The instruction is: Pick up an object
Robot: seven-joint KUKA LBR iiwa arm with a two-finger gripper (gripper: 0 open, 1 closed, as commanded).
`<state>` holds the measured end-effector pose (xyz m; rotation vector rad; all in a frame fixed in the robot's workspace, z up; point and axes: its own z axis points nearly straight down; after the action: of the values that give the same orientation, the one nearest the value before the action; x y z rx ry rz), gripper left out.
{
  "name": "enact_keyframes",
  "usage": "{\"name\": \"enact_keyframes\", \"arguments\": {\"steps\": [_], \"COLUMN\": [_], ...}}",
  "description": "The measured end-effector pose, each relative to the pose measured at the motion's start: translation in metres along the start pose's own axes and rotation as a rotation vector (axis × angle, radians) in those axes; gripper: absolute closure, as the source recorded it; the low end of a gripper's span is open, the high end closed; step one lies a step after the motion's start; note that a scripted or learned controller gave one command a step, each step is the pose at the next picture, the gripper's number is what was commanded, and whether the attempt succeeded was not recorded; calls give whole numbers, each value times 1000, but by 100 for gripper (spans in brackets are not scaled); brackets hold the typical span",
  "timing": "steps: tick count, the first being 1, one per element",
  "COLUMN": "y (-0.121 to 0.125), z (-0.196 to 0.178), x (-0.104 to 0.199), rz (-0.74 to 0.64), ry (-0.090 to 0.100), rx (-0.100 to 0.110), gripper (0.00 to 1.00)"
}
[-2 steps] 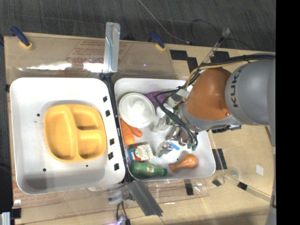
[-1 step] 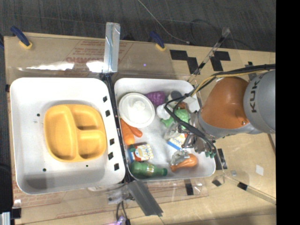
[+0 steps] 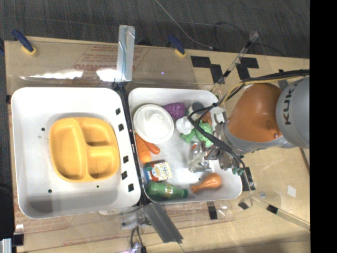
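Observation:
My gripper (image 3: 201,159) reaches down into the right bin (image 3: 174,94), its metal end low over the bin floor right of centre. Around it lie a white bowl (image 3: 154,123), a purple piece (image 3: 175,110), a green toy (image 3: 194,136), an orange carrot-like piece (image 3: 146,147), a small printed carton (image 3: 159,171), a green bottle (image 3: 166,191) and a tan drumstick-shaped toy (image 3: 207,183). The drumstick lies just below the gripper. Nothing shows clearly between its fingers.
The left bin (image 3: 26,120) holds a yellow divided tray (image 3: 84,147). The arm's orange band (image 3: 254,117) and cables hang over the right bin's right side. A metal strip (image 3: 125,51) stands between the bins at the back.

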<state>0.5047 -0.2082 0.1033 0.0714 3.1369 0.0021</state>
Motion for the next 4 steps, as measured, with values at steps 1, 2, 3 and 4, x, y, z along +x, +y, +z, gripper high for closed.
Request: {"name": "enact_keyframes", "arguments": {"steps": [1,2,3,4], "y": [17,53,35,85], "z": [-73,-70,-189,-115], "x": [-66,-102,-133,-85], "rz": [202,405,556,578], "ry": [-2,0,-10,6], "rx": [2,2,3,3], "gripper": [100,100,100,100]}}
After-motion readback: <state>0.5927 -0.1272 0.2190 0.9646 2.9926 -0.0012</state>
